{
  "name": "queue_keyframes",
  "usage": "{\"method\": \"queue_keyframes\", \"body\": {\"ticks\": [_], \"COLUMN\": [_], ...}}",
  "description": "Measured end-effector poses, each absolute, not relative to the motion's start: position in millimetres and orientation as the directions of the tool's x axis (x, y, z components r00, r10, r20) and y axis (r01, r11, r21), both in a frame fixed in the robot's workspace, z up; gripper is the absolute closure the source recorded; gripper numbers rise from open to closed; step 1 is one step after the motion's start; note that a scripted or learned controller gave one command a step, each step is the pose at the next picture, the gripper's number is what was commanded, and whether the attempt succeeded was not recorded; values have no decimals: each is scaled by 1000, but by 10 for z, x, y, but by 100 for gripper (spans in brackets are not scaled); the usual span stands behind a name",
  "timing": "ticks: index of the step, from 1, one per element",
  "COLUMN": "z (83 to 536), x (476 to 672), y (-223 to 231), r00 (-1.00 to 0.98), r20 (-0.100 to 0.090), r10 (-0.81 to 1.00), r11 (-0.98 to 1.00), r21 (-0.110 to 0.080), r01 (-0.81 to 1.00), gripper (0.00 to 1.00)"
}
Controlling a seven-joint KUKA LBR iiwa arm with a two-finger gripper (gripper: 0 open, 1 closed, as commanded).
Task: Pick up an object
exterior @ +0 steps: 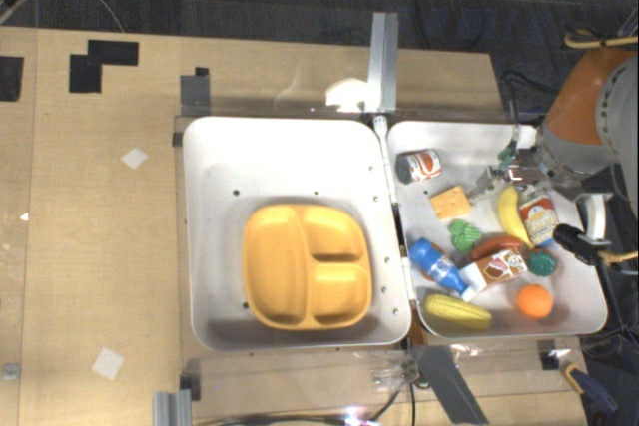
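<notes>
The right bin (589, 319) holds several toy foods. Among them are a silver and red can (420, 165), a cheese wedge (450, 204), a banana (510, 216), a red-labelled bottle (538, 219), broccoli (464, 236), a blue bottle (436, 262), a brown sauce bottle (499, 260), a corn cob (457, 311) and an orange (535, 301). My gripper (511, 171) hangs low in the bin's far right part, just above the banana's upper end and the red-labelled bottle. Nothing is visibly held in it.
The left bin (215, 214) contains a yellow divided plate (306, 265). A metal post (383, 65) stands behind the wall between the two bins. The arm's grey body and orange band (584, 105) lean over the right bin's far right corner.
</notes>
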State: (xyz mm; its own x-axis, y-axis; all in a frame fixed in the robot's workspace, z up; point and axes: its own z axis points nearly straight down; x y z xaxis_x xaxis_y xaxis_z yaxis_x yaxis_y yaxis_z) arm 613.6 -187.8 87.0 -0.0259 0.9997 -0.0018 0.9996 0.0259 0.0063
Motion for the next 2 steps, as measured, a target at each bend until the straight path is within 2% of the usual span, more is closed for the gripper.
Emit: {"method": "queue_keyframes", "body": {"ticks": [1,2], "z": [1017,1902], "x": [6171,6700], "y": [-1872,-1012], "r00": [-36,0], "r20": [-6,1], "r10": [999,1000], "r11": [36,0], "r21": [15,16], "r01": [999,1000], "gripper": [100,100]}}
